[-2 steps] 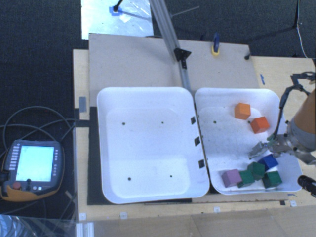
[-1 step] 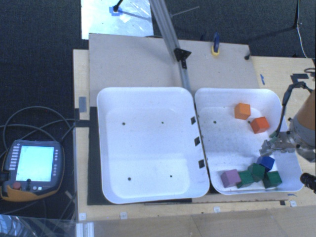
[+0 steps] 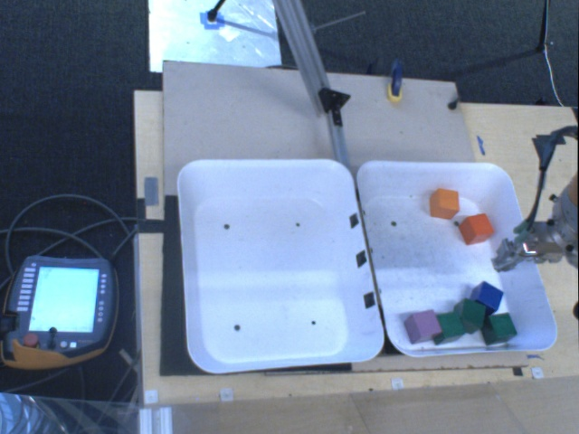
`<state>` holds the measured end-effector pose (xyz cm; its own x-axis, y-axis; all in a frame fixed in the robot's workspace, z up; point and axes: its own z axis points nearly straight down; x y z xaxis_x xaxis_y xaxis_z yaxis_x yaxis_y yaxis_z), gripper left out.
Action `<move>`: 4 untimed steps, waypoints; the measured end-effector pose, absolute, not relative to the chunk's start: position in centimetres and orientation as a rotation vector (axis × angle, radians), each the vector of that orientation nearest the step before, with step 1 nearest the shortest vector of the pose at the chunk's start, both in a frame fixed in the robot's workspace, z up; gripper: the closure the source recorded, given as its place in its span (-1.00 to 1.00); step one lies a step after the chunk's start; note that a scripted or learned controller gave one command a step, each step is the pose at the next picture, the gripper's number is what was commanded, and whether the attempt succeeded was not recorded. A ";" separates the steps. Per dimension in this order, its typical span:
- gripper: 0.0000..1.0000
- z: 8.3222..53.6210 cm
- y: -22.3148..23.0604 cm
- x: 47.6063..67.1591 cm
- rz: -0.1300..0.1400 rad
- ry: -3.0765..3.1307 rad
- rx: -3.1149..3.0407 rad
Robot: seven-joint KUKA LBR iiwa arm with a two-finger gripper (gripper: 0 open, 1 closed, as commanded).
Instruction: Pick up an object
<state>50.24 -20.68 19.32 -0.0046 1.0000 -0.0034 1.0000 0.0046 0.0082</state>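
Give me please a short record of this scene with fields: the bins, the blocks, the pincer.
left bin: white, shallow
right bin: holds all blocks
upper blocks: orange block, red-orange block
lower cluster: blue block, purple block, three green blocks
pincer: at right bin's right rim, nothing seen held

Two orange cubes [image 3: 444,203] sit behind the purple, green and blue blocks [image 3: 460,319] in the right white plastic bin [image 3: 398,269].
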 end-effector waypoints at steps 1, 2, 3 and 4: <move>1.00 22.5 -20.7 50.4 0.004 2.222 2.212; 1.00 22.5 -16.3 50.7 0.005 2.232 2.210; 1.00 21.7 -11.0 51.4 0.005 2.233 2.209; 1.00 22.4 -6.5 52.3 0.006 2.232 2.209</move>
